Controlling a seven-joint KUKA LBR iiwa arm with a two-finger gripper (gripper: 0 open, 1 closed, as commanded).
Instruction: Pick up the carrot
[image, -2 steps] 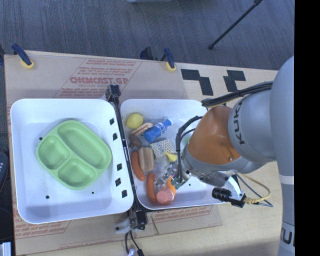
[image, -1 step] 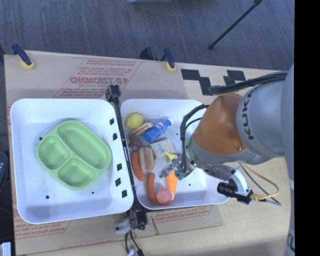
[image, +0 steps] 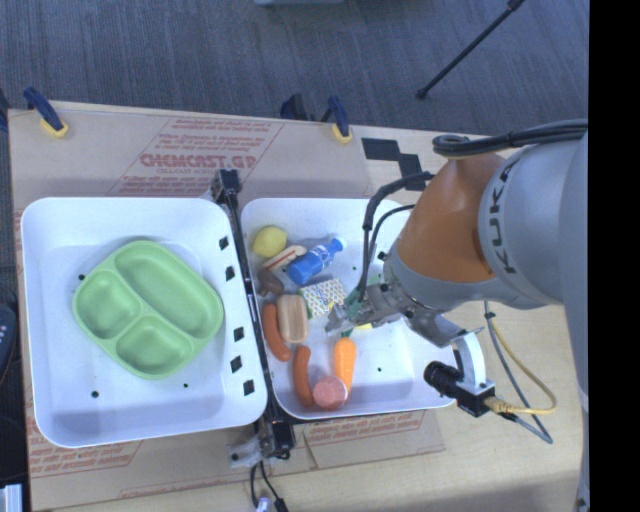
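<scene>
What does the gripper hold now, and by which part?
It cannot be told: the gripper hangs just above the carrot top, its grasp hidden.

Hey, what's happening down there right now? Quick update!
Gripper low in right bin, just above carrot's top end. Carrot lies on bin floor, not held. Pink ball and sausage crowd beside it.

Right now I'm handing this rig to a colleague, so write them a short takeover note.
Gripper: low in the right bin, just above the carrot's top end; can't tell whether it has a grip.
Carrot: lying near the bin's front wall, beside a pink ball and a sausage.
Done: arm brought over the carrot.
Left: grasp and lift it.
</scene>
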